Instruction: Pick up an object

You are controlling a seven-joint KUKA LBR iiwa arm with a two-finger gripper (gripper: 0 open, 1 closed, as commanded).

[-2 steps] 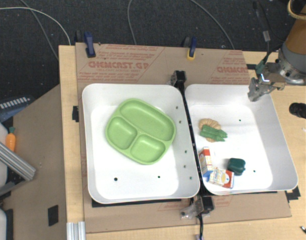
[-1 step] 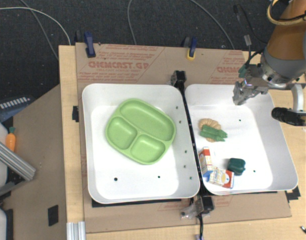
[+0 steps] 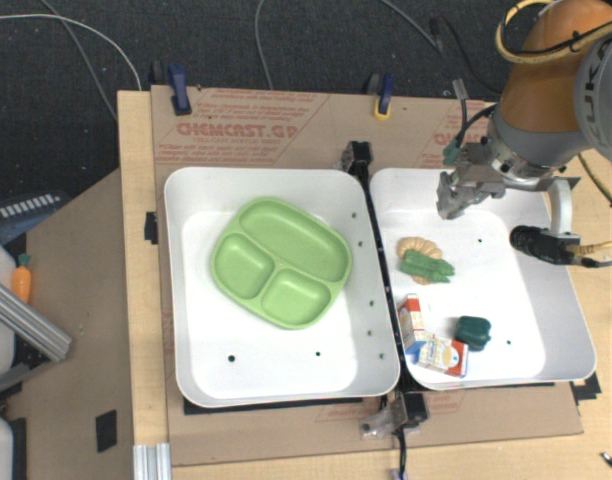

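White bins sit side by side; my left bin [image 3: 186,298] carries a green divided plate [image 3: 282,262]; my right bin [image 3: 546,318] has the gripper [image 3: 456,203] hovering over its far end, jaws' state I cannot tell; nearer lie a green toy [image 3: 427,266] on a tan pastry [image 3: 418,245], a small carton [image 3: 433,348], a dark-green block [image 3: 473,331].

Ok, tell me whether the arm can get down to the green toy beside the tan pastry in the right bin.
Probably yes. The gripper hangs above the right white bin, and the green toy lies uncovered below it, touching only the tan pastry.
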